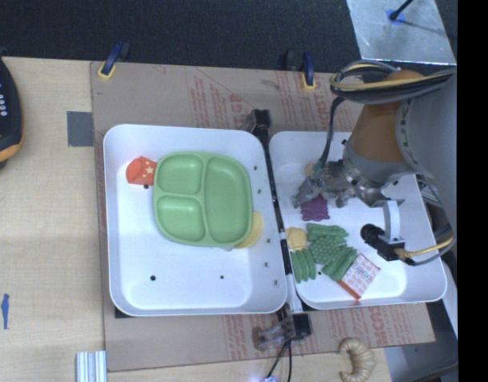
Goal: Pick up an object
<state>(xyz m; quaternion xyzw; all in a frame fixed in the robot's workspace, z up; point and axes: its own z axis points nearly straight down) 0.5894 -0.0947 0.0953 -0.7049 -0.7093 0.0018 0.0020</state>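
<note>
Pincer (322, 188) low in the right bin (411, 293), directly above a purple object (314, 208); whether its grip is released or clenched cannot be told. Green pea pods (326, 249) and a red-and-white packet (359, 275) lie just beside. A sound grasp likely requires centring on the purple piece, avoiding neighbours.

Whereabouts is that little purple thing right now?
The purple object lies in the right bin, toward its upper left part, just below the gripper and right above the green bumpy pieces.
</note>
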